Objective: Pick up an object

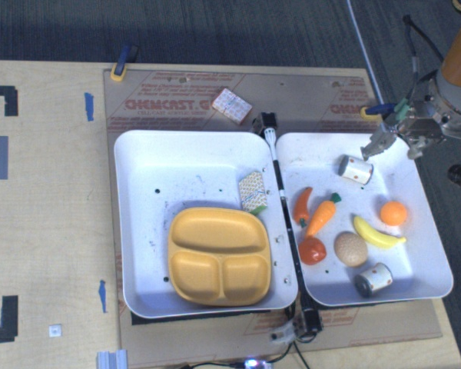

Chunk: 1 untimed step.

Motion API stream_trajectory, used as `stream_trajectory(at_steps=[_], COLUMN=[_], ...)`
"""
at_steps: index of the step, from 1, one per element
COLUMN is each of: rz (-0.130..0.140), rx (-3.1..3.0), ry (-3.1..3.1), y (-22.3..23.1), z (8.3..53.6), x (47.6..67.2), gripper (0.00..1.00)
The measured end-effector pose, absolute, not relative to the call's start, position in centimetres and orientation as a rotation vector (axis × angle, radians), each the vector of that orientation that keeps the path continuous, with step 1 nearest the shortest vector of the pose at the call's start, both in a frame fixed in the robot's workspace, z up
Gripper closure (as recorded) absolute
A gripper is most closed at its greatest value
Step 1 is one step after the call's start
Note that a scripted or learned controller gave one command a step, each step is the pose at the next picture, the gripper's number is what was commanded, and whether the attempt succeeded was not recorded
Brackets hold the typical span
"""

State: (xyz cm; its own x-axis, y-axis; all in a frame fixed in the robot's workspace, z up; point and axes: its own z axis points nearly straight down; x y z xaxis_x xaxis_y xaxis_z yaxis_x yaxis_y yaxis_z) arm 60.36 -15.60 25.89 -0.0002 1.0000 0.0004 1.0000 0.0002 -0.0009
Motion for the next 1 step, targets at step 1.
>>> stream_trajectory(at_steps=[1], rz=[0.001], rx=[-2.222], ry=[-2.219], y=[-19.01], z=[9.55], x=[62.73], gripper=[0.0])
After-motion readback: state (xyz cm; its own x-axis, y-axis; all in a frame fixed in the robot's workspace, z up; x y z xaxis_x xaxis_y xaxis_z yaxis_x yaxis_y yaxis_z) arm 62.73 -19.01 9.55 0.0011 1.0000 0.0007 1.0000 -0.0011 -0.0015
